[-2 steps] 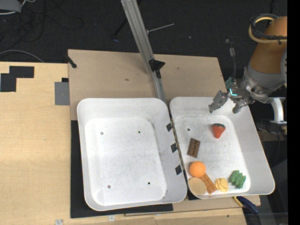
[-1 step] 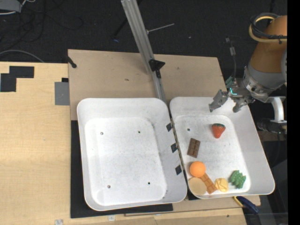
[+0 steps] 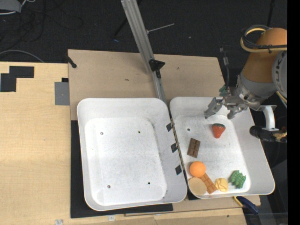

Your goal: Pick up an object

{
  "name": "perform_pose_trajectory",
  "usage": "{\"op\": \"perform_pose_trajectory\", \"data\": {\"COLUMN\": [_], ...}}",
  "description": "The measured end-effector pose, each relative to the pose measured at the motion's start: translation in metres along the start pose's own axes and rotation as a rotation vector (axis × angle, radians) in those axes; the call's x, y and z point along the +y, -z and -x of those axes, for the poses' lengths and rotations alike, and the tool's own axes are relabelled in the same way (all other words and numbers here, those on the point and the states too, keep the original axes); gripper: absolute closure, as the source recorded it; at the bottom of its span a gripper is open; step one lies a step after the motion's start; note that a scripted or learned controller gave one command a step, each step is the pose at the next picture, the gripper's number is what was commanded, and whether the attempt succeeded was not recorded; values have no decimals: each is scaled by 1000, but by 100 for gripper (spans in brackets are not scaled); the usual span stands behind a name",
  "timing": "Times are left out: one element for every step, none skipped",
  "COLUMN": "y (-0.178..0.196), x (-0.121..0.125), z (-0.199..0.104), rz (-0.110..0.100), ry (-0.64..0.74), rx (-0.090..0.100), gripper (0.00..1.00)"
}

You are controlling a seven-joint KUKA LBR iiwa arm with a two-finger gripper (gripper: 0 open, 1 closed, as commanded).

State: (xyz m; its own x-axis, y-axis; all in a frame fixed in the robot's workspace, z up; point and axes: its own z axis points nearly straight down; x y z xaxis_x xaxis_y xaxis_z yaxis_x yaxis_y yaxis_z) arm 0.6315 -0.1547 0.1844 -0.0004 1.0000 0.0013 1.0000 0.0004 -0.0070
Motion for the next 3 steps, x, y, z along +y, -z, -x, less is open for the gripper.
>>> {"op": "perform_pose_trajectory", "data": {"y": [-64, -95, -84], "x": [0, 0, 0], "z": [-3, -5, -4], "rz": [0, 2, 3], "ry": [0, -1, -4], "rx": [0, 0, -1], "gripper": [0, 0, 100]}}
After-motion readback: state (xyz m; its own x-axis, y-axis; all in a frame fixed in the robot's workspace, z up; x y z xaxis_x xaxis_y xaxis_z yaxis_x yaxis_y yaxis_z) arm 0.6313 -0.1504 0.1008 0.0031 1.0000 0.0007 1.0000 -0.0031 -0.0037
